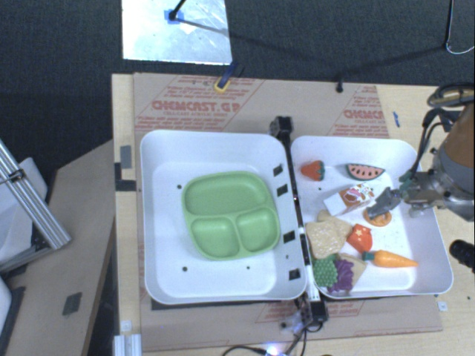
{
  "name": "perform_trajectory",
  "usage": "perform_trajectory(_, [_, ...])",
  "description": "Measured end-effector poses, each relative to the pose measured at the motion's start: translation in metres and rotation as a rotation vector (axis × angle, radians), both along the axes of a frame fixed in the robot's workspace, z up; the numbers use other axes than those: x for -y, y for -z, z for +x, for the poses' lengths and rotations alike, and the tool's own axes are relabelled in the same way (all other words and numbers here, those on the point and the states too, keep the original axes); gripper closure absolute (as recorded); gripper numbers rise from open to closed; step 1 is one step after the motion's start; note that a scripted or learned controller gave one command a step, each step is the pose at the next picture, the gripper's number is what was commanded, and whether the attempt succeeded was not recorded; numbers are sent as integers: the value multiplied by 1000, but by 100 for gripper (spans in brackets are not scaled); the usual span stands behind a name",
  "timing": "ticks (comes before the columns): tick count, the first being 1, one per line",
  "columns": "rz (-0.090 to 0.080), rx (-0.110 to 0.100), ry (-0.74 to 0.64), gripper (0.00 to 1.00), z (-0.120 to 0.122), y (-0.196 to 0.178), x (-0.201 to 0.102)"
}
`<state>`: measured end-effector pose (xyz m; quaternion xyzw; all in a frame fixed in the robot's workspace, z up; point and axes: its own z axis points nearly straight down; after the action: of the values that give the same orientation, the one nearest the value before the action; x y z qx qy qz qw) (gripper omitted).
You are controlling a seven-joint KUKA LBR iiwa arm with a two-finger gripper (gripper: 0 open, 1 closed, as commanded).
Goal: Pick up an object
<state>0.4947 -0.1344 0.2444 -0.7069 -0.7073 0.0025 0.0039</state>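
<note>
Now poised over right bin [423,262], gripper [380,205] at three o'clock; fingers' state perhaps unreadable, above small round toy [378,218].

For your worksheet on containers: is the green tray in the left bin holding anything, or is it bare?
Bare. The green tray shows plain green in all three compartments; the toy foods lie in the right bin.

Tan counter [89,191] carries a cardboard sheet [200,99] with red print. On the sheet, two white bins side by side: left bin [159,199] and right bin [423,243], edges touching at a black divider strip [293,213]. Behind the left bin, a yellow clip [222,85] at the sheet's far edge.
</note>
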Motion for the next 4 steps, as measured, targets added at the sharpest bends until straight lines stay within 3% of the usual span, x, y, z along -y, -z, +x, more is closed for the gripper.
perform_trajectory(1, [-2,11,-3,0,2,-5,0])
perform_trajectory(4, [-1,12,2,0,2,161,1])
